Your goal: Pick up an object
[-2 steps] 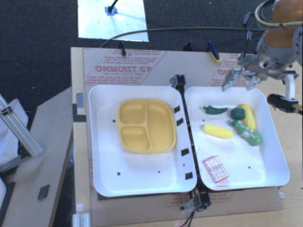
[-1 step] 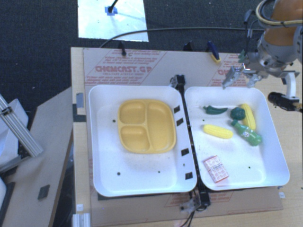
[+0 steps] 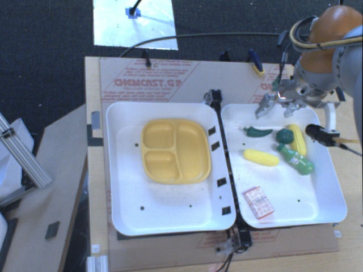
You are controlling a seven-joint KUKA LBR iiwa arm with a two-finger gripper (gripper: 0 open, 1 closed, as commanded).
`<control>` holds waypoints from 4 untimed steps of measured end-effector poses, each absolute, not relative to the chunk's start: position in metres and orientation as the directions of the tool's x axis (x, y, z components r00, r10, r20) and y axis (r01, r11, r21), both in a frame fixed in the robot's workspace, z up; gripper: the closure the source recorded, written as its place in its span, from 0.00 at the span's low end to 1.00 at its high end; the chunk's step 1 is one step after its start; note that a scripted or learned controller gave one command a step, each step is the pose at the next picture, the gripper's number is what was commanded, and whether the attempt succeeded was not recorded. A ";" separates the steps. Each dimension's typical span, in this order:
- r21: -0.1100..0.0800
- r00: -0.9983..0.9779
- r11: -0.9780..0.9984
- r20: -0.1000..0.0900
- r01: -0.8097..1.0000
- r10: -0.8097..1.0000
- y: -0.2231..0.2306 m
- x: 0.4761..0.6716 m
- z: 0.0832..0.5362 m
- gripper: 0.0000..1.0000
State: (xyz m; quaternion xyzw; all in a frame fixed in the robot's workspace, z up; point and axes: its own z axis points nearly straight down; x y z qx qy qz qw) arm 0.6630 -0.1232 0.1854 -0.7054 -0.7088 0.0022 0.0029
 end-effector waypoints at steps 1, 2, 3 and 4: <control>-0.006 -0.003 0.004 0.001 1.000 1.000 -0.117 0.655 0.134 0.00; -0.001 -0.004 0.004 -0.003 1.000 1.000 -0.118 0.656 0.082 0.00; -0.008 -0.005 0.005 0.001 1.000 1.000 -0.116 0.655 0.090 1.00; 0.004 -0.007 0.007 0.000 1.000 1.000 -0.107 0.659 0.147 1.00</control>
